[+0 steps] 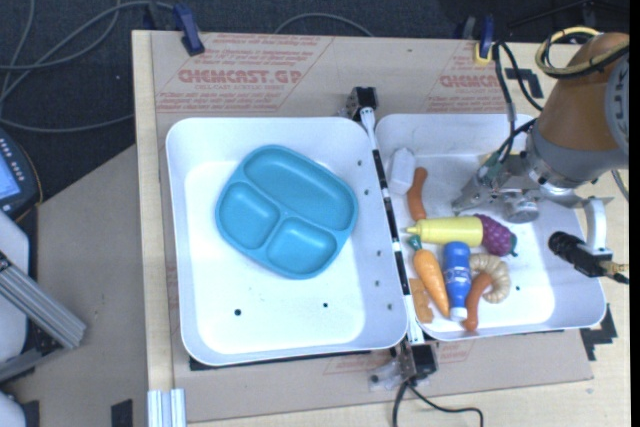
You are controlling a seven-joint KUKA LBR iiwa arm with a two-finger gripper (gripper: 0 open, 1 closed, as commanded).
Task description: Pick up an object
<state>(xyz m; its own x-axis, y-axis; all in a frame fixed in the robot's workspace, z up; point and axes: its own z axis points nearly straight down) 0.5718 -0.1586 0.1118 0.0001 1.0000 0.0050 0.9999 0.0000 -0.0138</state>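
Three smooth rounded compartments divide the glossy blue plastic tray (286,211).

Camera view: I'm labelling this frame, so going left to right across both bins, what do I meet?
Left bin → blue divided plate → right bin → orange carrot → blue bottle → purple toy → gripper.
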